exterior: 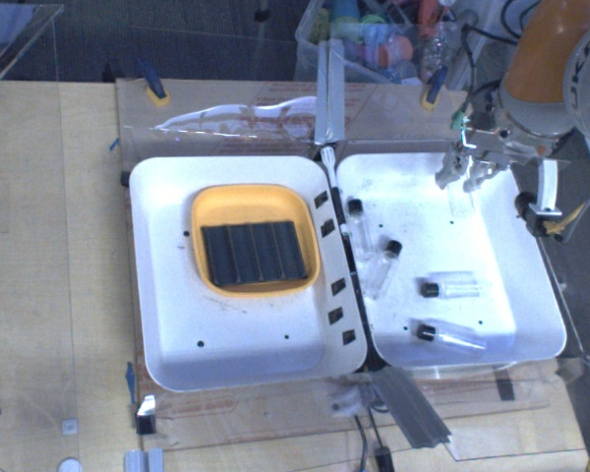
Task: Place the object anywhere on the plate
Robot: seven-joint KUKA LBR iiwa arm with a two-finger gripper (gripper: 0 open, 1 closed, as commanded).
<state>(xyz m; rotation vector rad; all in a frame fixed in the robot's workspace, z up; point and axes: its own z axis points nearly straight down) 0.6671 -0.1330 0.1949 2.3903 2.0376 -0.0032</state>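
Note:
A yellow square plate point(208, 207) sits in the left bin point(167, 332). A dark grey ribbed rectangular block point(255, 254) lies flat on the plate and covers most of its floor. My gripper point(465, 175) hangs over the far part of the right bin point(516, 293), well to the right of the plate. It is open, with nothing between its fingers point(446, 175).
Several clear vials with black caps lie in the right bin, such as one point(450, 286) near the middle, one point(446, 336) by the front wall and one point(362, 226) beside the divider point(336, 264). A box of colourful items point(393, 18) stands behind the bins.

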